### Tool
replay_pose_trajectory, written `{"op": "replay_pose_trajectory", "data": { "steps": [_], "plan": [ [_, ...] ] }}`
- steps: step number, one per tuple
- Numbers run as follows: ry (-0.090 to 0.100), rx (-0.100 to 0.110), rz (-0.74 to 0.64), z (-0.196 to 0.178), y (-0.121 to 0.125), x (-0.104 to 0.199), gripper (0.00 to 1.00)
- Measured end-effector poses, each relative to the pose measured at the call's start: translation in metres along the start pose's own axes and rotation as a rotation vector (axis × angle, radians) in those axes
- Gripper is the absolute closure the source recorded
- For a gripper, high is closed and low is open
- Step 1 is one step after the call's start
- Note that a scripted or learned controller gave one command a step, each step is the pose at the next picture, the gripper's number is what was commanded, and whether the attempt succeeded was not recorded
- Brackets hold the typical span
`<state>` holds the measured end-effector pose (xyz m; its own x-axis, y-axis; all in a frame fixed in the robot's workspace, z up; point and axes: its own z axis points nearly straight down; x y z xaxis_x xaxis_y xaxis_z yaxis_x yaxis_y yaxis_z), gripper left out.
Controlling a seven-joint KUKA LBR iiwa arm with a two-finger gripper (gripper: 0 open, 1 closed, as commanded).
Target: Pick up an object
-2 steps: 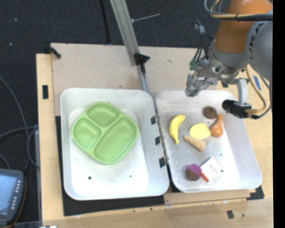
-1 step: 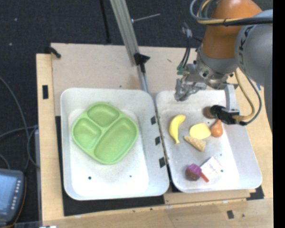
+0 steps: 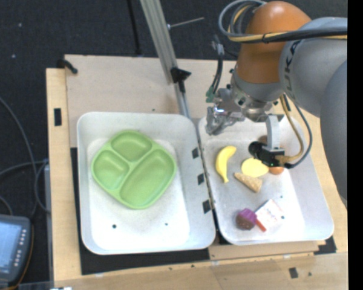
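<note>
Over the right bin's (image 3: 314, 189) far edge, near the divider between the bins, the end effector (image 3: 219, 118) hangs above the bin floor; its state I cannot tell from this angle. Nothing is visibly held. The nearest candidate is the banana (image 3: 224, 162), lying just below it toward the table's front edge. It is yellow, short and curved, resting flat, with clear floor on its left side. To grasp it well, I judge the end effector should descend straight over the banana's middle and close across its narrow width. Beside it, a yellow round piece (image 3: 254, 167) and a tan wedge (image 3: 249, 182) crowd closely, so drifting right risks a bump.
</note>
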<state>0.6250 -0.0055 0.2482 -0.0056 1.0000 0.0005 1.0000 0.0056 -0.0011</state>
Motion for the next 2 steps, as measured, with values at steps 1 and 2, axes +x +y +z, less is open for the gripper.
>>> {"op": "replay_pose_trajectory", "data": {
  "steps": [1, 2],
  "plan": [
    [0.001, -0.001, -0.002, -0.008, -0.016, 0.049, 1.0],
    [0.0, 0.0, -0.001, -0.004, -0.034, 0.092, 1.0]
  ]
}}
